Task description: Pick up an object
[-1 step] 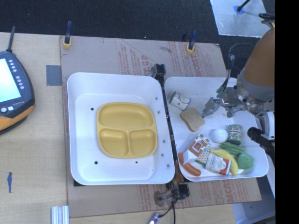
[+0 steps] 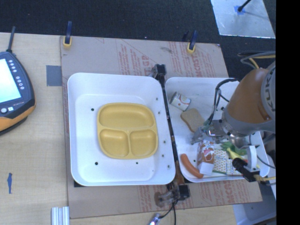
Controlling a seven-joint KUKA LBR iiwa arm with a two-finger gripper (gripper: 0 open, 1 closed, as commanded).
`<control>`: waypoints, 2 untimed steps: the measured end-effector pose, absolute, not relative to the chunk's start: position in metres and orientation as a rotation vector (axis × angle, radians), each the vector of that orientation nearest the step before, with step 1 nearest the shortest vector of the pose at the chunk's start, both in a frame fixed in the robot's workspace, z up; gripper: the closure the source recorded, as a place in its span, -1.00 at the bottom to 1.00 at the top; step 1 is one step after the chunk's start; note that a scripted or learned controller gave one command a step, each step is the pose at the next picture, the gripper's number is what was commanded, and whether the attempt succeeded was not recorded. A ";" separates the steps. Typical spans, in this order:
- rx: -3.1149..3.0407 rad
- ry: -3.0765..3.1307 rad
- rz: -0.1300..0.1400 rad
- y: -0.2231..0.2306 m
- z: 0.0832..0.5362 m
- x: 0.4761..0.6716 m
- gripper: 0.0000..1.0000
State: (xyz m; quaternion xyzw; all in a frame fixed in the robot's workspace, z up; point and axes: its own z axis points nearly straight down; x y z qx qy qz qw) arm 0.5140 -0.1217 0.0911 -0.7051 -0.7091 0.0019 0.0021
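The right bin (image 2: 187,86) holds several small items: a white cup-like piece (image 2: 179,101), a tan bread-shaped piece (image 2: 191,119), an orange-red sausage (image 2: 191,166), a printed packet (image 2: 206,155) and a green item (image 2: 233,150). My gripper (image 2: 202,136) hangs low over the middle of this bin, just above the packet and beside the bread piece. The grey and orange arm (image 2: 248,102) covers the bin's right part. Nothing shows between the fingers.
The left bin (image 2: 79,125) carries a yellow three-compartment plate (image 2: 127,129). A teach pendant (image 2: 14,90) lies on the bench at far left. Clamps (image 2: 191,41) hold the cardboard sheet at the back edge. Cables run along the divider between the bins.
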 end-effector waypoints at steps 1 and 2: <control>-2.207 -2.230 0.008 -0.123 0.102 0.515 1.00; -2.207 -2.230 0.008 -0.123 0.102 0.515 -1.00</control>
